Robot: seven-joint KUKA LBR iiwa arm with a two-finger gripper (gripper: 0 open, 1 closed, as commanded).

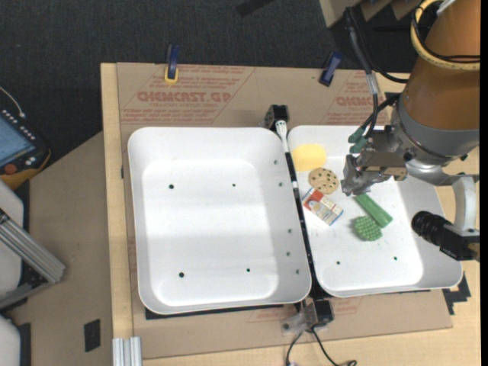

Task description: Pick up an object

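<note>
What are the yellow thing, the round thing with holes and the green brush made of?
Yellow thing: probably soft foam, like a sponge; matte, with rounded edges. Round thing: maybe wood or cork; dull tan with dark holes, but too small to be sure. Green brush: looks like plastic; even bright color and a bumpy head.

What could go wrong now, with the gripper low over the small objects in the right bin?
1. The gripper hangs between the tan perforated disc and the green brush, centred on neither, so a descent may close on nothing.
2. The disc, the yellow sponge and the red-and-white packet lie close together; a grasp may push a neighbour aside.
3. The disc looks flat, so the fingers may slide over it.
</note>
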